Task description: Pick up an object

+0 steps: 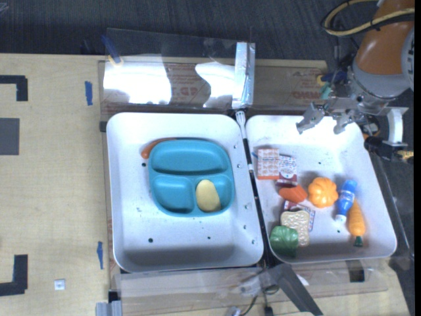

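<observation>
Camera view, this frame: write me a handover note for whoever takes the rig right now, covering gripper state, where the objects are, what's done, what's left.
Gripper: open, holding nothing, above the right bin's far edge.
Right bin holds: snack packet, orange pumpkin, blue bottle, carrot, red piece, cracker pack, green pepper.
Left bin: blue divided tray with a yellow item in it.
Done: nothing picked.
Left: descend, grasp one object, lift.
</observation>
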Controlling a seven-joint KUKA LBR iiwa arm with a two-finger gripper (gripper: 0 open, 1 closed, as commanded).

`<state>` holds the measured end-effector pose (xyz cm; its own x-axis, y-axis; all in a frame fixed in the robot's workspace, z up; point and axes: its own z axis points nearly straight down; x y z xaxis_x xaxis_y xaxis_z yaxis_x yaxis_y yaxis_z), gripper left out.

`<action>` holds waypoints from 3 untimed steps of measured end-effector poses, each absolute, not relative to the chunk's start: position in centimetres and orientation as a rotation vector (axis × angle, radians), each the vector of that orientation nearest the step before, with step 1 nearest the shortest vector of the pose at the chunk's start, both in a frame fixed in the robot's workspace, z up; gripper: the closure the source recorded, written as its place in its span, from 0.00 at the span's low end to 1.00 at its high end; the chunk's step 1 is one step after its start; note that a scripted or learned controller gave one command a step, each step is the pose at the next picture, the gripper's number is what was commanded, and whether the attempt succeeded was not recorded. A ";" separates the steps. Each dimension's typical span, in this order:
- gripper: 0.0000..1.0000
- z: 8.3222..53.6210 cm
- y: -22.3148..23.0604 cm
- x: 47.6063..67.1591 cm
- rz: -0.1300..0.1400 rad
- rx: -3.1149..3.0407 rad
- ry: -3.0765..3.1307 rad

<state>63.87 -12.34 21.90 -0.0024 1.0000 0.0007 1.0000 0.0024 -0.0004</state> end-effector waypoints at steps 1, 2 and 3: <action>0.00 9.0 -18.0 60.1 -0.003 -2.135 -2.310; 0.00 8.7 -16.1 55.1 -0.006 -2.100 -2.342; 1.00 10.0 -16.2 55.4 -0.011 -2.107 -2.346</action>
